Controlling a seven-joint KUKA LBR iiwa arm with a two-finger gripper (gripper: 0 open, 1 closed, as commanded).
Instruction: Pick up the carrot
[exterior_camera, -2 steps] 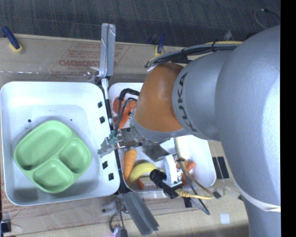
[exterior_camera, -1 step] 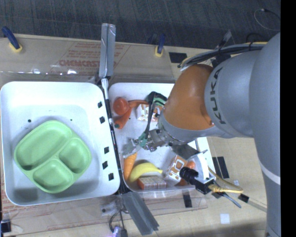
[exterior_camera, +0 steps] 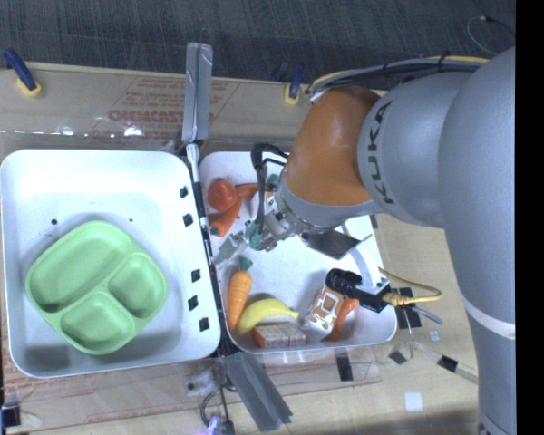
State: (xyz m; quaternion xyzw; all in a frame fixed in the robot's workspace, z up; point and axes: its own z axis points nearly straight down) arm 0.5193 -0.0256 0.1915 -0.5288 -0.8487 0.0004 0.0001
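Observation:
The carrot (exterior_camera: 239, 294), orange with a green top, lies upright along the left wall of the right bin (exterior_camera: 372, 333). Its leafy end points up toward my gripper (exterior_camera: 252, 236), which hangs low over the bin just above and slightly right of that end. The arm's orange band and grey wrist cover the middle and upper part of the bin. I see nothing held at the gripper.
A yellow banana (exterior_camera: 267, 312) lies against the carrot's lower right, with a brown block (exterior_camera: 277, 336) below it. A red tomato (exterior_camera: 222, 193) sits up left of the gripper. A white and orange item (exterior_camera: 327, 312) lies lower right. The left bin (exterior_camera: 18, 188) holds a green divided plate (exterior_camera: 95, 286).

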